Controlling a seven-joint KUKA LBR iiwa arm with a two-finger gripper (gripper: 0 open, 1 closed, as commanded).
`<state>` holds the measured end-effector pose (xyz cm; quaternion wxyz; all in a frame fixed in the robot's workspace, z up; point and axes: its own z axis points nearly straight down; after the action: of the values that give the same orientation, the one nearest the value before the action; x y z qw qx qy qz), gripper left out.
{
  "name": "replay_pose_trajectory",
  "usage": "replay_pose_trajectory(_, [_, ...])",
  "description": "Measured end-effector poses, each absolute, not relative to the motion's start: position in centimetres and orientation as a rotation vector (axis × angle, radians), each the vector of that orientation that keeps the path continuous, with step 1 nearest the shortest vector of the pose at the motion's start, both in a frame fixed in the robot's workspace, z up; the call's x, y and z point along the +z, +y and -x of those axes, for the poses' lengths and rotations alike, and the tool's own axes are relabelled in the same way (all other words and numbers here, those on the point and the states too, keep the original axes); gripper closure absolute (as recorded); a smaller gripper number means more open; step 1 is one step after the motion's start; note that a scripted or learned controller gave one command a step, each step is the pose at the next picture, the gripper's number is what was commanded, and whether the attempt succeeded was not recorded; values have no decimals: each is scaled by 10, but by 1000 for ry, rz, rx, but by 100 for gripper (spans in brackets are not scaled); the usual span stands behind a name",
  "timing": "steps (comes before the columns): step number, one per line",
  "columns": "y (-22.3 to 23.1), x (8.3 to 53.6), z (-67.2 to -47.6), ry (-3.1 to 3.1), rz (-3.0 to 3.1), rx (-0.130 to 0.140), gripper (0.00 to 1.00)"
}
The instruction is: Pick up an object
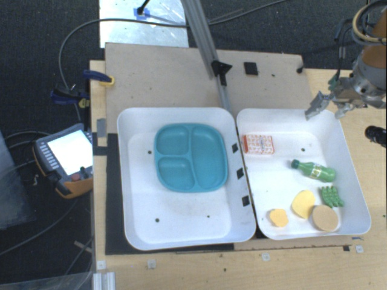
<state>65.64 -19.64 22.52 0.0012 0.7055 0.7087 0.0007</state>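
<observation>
Desk (pixel 157 71) carries two white bins side by side. Left bin (pixel 139 222) holds only a blue divided plate (pixel 191 157), lying flat near its centre; likely the drop side. Right bin (pixel 351 180) holds all the candidates, so the pick happens here.

Hand (pixel 331 103) hovers over the right bin's far right corner, fingers spread, grasping nothing. It sits well apart from every item, apparently staged before a descent.

Candidates, largest first:
- red-patterned box (pixel 258 144), flat, near the far left wall
- green bottle (pixel 314 170), on its side, mid-bin
- tan round piece (pixel 325 217)
- yellow piece (pixel 303 203)
- green ridged piece (pixel 331 196)
- orange piece (pixel 278 217)

The last four cluster in the near right corner.
</observation>
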Motion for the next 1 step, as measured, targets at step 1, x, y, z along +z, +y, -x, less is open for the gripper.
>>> replay_pose_trajectory(1, [-191,164,-658,2229,-2214,-1,0])
